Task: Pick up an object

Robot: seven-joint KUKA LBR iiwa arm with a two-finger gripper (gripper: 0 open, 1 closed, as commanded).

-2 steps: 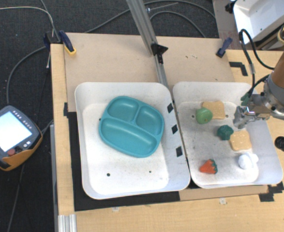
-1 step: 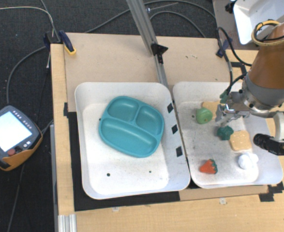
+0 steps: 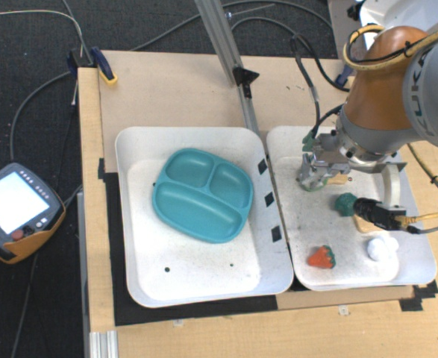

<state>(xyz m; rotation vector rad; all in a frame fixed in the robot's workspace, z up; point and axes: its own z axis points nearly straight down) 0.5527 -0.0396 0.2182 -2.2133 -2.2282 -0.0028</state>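
Bench front edge (image 3: pixel 204 334): pale wood along the bottom of the camera view, with black tape under the near rims of both bins.
Left bin (image 3: pixel 140 274): shallow, white, speckled with a few dark dots; it sits just beside the right bin, their rims touching along the middle.
Teal tray (image 3: pixel 202 194): a divided plate with three compartments, lying flat in the left bin, tilted a little in plan, nearer the far half of that bin.
Right bin (image 3: pixel 293 222): shallow, white, holding several small things in its near and right part.
Red object (image 3: pixel 321 256): small, red-orange, lying on the floor of the right bin near its front rim, apart from the gripper.
White object (image 3: pixel 380 248): small and rounded, near the front right corner of the right bin, right of the red object.
Green object (image 3: pixel 345 203): small, dark green, in the middle of the right bin, touching or just beside a black and yellow piece that stretches to the right.
Gripper (image 3: pixel 313 177): low over the far left part of the right bin, metal-grey, hanging under the wrist; I cannot tell whether it is released or clenched, and nothing is seen in it.
Arm (image 3: pixel 386 88): grey with an orange band, reaching in from the right over the right bin.
Handheld screen (image 3: pixel 16 211): on the dark floor left of the bench, with an orange rim and a cable.
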